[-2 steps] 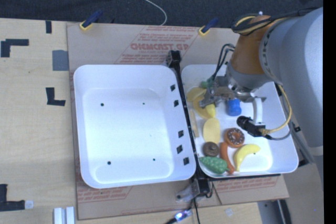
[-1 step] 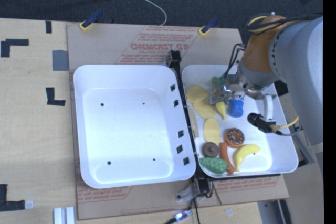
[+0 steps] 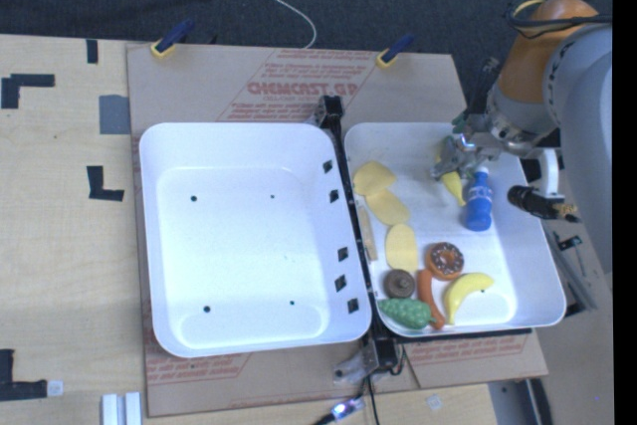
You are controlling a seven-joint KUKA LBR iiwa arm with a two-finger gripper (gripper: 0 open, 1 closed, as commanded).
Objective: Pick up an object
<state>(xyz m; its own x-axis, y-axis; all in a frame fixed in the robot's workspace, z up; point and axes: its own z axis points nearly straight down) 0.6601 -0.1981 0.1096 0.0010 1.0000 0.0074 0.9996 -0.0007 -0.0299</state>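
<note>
In the camera view, the gripper (image 3: 460,157) hung low over the upper part of the right bin (image 3: 518,314), and whether it was open, closed or gripping could not be told. The nearest object, a blue bottle (image 3: 479,201), lay just beside it at about five o'clock, its long axis running roughly twelve to six. A small yellow piece (image 3: 454,184) sat immediately at six o'clock, apparently touching the bottle.

2 white bins (image 3: 159,214) sit side by side on a cardboard sheet (image 3: 289,85) printed with red lettering. 2 blue-and-yellow clamps (image 3: 171,37) pin its far edge to the bench (image 3: 60,244), which carries black tape marks (image 3: 100,182).
</note>
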